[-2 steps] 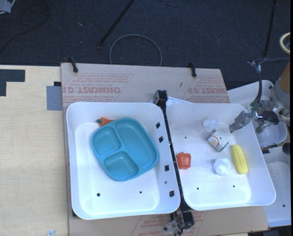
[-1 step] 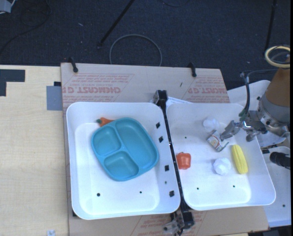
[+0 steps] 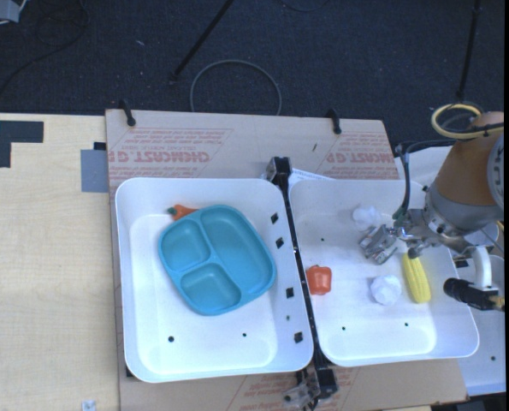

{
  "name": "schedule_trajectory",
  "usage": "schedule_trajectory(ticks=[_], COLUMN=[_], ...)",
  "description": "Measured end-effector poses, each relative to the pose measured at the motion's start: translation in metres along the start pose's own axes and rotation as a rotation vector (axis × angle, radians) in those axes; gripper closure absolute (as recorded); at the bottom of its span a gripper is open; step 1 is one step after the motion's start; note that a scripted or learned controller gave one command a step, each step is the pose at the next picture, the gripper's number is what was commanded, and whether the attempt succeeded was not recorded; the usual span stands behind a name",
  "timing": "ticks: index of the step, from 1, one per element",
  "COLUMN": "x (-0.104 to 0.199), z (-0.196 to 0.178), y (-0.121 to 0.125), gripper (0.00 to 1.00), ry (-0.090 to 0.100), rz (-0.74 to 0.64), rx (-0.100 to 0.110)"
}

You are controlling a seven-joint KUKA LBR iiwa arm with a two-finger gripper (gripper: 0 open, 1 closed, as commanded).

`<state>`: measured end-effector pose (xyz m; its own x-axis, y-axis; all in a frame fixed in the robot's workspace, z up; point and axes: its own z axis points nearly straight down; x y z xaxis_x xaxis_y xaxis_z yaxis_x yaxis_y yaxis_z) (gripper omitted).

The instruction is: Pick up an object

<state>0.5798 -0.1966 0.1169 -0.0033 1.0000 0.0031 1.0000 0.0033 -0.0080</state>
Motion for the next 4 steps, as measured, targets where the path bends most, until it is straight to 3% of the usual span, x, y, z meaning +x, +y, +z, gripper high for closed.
schedule_trajectory(ticks=[1,2,4], x=[0.004,0.001,0.007], z=[0.030,0.017,-0.077], y=[0.001,0.001,-0.005], gripper=[0.00,1.00,1.00], ry=[0.004,-0.002,-0.004], rz=[0.000,0.001,0.002], rx=[-0.004,-0.007,-0.011])
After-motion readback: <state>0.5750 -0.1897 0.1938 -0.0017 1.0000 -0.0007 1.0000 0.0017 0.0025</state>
